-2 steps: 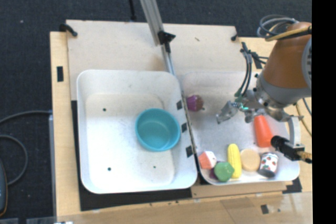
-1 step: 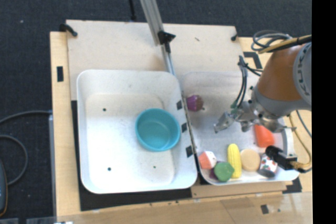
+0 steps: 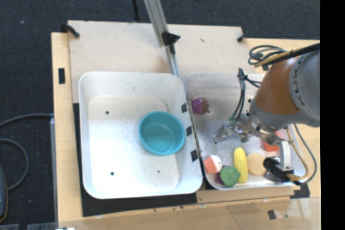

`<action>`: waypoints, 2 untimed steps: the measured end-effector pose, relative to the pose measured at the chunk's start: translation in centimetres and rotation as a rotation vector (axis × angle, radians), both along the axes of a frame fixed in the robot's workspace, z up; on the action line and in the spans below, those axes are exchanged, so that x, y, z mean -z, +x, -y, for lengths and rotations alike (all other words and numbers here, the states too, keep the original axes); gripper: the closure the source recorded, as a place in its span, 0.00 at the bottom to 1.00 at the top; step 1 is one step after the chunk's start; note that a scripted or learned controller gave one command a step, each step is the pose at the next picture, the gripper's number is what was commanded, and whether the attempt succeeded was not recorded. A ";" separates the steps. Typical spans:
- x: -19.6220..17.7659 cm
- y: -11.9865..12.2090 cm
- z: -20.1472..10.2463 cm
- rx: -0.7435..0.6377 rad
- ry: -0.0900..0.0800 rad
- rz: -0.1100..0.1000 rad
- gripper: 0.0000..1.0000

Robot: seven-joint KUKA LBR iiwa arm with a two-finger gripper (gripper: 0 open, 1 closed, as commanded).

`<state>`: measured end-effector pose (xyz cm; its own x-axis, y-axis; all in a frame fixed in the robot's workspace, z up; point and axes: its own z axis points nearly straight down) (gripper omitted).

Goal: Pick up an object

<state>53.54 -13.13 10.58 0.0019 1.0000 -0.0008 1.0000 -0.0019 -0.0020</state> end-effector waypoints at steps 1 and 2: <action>-1.2 0.2 0.0 0.005 0.001 0.007 1.00; -7.5 0.7 0.6 -0.005 -0.001 0.011 1.00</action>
<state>54.26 -13.71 18.08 -0.0029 1.0000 -0.0020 1.0000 0.0029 0.0086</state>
